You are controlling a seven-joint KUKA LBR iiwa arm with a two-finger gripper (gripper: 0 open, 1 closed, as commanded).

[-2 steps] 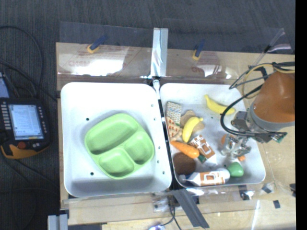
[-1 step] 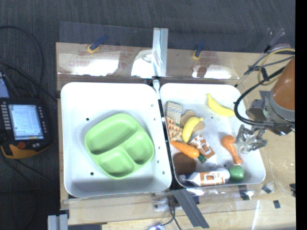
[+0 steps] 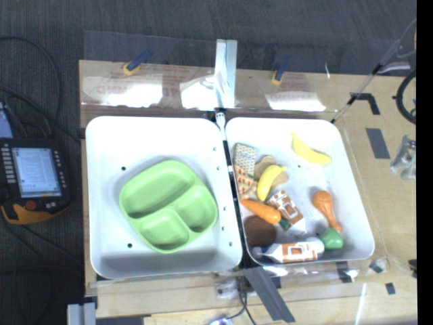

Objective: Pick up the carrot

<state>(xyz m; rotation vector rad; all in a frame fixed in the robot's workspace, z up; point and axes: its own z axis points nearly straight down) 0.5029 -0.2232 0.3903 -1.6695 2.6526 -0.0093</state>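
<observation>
While a white carton and brown lump crowded the right bin's near edge, the carrot lay just behind them, touching a banana. Farther back sat another banana; a green tray filled the left bin, with dark carpet beyond the bench.

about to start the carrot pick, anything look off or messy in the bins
Nothing looks spilled or broken. The right bin is crowded, though: the carrot lies wedged against the divider wall, touching a brown round item and a small carton. The green divided plate sits slightly askew in the left bin.
</observation>
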